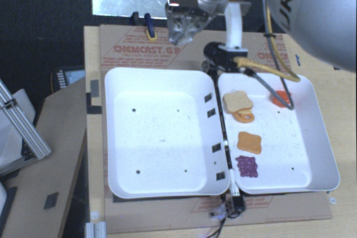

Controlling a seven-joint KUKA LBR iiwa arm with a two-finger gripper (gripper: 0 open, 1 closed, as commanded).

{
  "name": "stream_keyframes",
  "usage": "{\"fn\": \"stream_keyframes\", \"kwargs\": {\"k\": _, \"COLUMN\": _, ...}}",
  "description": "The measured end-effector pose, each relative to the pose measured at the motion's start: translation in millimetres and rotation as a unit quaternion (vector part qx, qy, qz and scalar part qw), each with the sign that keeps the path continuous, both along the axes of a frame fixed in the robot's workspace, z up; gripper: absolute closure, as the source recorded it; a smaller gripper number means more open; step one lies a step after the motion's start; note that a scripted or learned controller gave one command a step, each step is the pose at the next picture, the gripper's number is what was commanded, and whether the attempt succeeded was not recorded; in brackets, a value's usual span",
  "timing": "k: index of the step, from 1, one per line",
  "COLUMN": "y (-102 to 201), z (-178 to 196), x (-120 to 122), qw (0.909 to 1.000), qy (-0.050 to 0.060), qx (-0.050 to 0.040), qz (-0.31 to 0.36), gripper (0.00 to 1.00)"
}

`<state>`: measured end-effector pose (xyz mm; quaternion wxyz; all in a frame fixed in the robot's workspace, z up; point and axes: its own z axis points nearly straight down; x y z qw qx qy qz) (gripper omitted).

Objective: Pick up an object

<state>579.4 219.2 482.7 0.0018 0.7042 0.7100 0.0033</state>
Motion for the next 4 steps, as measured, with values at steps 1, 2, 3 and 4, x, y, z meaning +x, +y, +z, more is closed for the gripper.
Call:
{"fn": "stream_keyframes", "kwargs": {"k": 1, "y": -3, "z": 11, "x": -3, "qw": 1.0000, "qy": 0.001, "qx": -0.0004, "qz": 0.002, "gripper": 1.00}}
{"fn": "stream_keyframes", "kwargs": {"k": 2, "y": -27, "z": 56, "x": -64, "qw": 1.0000, "qy": 0.001, "qx": 0.0007, "qz": -0.001, "gripper": 1.00}}
{"fn": "stream_keyframes", "kwargs": {"k": 3, "y": 17, "z": 52, "x": -67, "qw": 1.0000, "qy": 0.003, "qx": 0.0004, "qz": 0.000, "gripper": 1.00}}
{"fn": "stream_keyframes", "kwargs": {"k": 4, "y": 15, "z": 52, "x": -67, "qw": 1.0000, "qy": 0.003, "qx": -0.0003, "qz": -0.002, "gripper": 0.00}}
